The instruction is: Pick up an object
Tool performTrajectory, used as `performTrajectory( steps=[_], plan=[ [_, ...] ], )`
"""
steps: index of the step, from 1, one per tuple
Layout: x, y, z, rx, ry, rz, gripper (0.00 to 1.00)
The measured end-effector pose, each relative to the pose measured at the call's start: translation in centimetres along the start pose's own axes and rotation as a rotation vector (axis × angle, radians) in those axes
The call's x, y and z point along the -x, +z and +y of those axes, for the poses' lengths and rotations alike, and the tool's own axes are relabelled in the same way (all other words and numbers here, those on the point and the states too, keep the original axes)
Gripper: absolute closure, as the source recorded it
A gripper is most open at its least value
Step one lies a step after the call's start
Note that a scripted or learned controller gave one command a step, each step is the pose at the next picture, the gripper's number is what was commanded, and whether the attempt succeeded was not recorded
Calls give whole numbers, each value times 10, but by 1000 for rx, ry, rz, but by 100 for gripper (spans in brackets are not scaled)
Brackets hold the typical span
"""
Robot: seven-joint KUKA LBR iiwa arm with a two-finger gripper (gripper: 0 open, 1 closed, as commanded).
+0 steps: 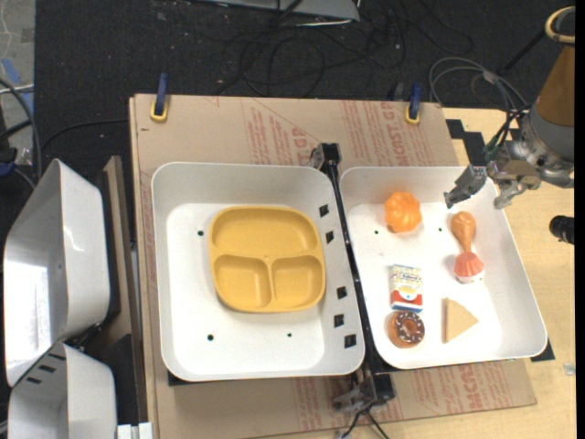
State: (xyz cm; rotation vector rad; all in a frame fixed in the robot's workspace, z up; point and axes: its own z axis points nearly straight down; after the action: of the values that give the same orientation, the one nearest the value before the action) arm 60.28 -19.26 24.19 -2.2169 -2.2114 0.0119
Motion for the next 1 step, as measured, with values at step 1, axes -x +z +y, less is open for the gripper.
performTrajectory(
  steps=[1],
  plan=[
    [-1,-8,2,13,-3,-3,0]
  ],
)
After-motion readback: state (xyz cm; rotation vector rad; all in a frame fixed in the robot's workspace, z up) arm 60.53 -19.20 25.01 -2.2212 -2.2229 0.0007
